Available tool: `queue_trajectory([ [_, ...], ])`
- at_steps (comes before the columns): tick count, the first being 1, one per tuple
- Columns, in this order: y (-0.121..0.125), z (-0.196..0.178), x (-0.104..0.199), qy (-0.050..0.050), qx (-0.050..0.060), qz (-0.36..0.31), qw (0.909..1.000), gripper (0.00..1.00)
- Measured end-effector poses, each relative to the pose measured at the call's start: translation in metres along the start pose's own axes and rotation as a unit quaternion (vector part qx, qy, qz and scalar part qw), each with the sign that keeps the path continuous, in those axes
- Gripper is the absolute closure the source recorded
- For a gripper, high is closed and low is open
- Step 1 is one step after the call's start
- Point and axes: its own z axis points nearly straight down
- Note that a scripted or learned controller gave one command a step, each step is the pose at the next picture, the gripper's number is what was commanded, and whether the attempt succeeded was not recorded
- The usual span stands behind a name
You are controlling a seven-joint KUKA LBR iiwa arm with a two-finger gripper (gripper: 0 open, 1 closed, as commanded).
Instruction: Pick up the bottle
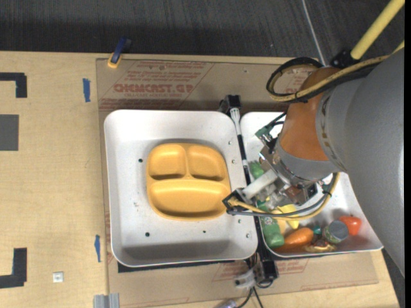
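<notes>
A yellow three-compartment plastic tray lies in my left white bin. My gripper hangs low in the right white bin, its grip hidden. I cannot pick out the bottle among the green, orange and red toys just beside it.

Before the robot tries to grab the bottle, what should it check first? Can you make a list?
1. Claw over the right bin, where the small things lie: ok.
2. Bottle picked out among the heap: cannot tell; the arm covers much of that bin.
3. Something between the claw's tips: cannot tell.
4. Green piece and orange piece lie close under the claw and could be grabbed by mistake: not ok.
5. Yellow tray sits in the left bin, out of the way: ok.
</notes>
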Motion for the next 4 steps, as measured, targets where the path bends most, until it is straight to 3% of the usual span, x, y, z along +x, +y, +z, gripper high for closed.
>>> queue_trajectory([
  [1, -0.035, 0.017, 0.015, 0.000, 0.001, -0.202, 0.9794, 1.00],
  [2, -0.013, -0.093, 0.003, 0.001, -0.001, -0.176, 0.9844, 1.00],
  [3, -0.005, 0.009, 0.018, 0.000, 0.000, -0.258, 0.9660, 1.00],
  [4, 0.034, -0.084, 0.015, 0.001, -0.002, -0.414, 0.9105, 1.00],
])
